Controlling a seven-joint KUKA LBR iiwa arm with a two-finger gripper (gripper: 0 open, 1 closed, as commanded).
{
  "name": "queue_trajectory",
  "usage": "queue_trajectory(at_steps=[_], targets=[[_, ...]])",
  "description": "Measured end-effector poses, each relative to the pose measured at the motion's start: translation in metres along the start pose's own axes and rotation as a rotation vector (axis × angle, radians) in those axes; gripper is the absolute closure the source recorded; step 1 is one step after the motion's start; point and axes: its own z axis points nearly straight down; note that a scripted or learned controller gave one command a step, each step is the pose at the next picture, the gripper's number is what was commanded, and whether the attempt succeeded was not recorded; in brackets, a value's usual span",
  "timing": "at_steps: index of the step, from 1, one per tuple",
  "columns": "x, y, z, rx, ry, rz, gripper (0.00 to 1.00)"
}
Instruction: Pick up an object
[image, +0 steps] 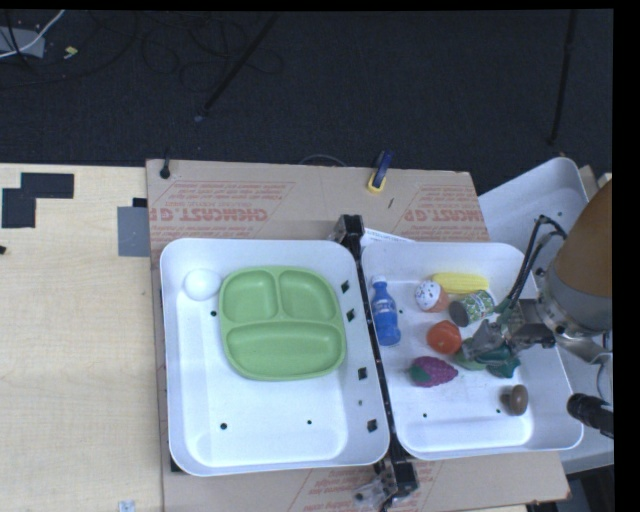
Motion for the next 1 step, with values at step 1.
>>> queue_trajectory(at_steps=[1], targets=[[0.0452, 0.0018, 0.0069, 0.0, -0.001, 0.0, 1.0]])
